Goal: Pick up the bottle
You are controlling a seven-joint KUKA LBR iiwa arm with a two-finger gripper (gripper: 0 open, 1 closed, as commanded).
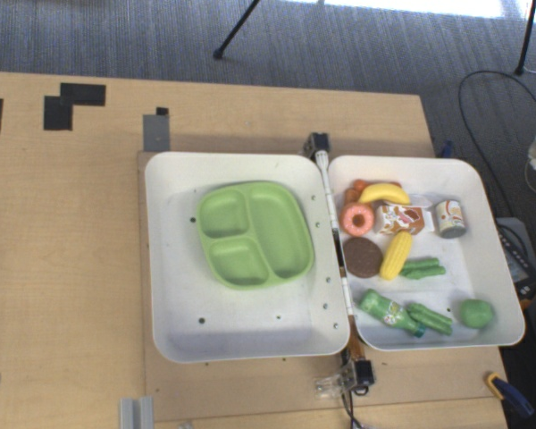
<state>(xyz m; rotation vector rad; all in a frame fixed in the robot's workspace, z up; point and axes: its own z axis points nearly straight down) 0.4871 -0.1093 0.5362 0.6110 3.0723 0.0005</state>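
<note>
A green bottle with a label lies on its side near the front of the right bin, pointing toward the bin's front left corner. Close to its right end lies a green pepper-like piece.
The right bin also holds a banana, a pink donut, a brown cookie, a corn cob, a small carton, a can, a green pod and a lime. A green divided plate sits in the left bin.
</note>
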